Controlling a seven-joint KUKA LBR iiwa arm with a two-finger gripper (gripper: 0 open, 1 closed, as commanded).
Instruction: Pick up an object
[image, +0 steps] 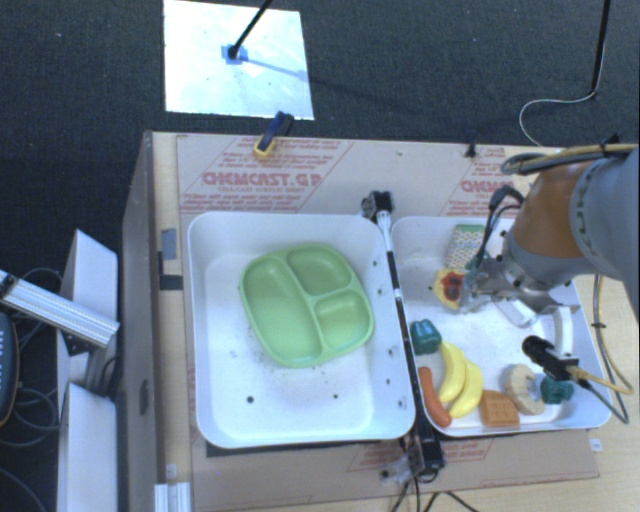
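Claw (478, 288) down in the right bin (575, 418), its grip impossible to read from here, right beside a small yellow toy with a red centre (449, 287) lying at the bin's far-left area.

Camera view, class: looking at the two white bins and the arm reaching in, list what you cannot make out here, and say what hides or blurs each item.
- Gripper: its fingers are blurred and merge with the arm, so their state is unreadable.
- Yellow and red object beside the gripper: too small and blurred to identify; contact unclear.
- Patterned green packet: partly covered by the arm's cables.
- Right bin: its far right corner lies under the arm.
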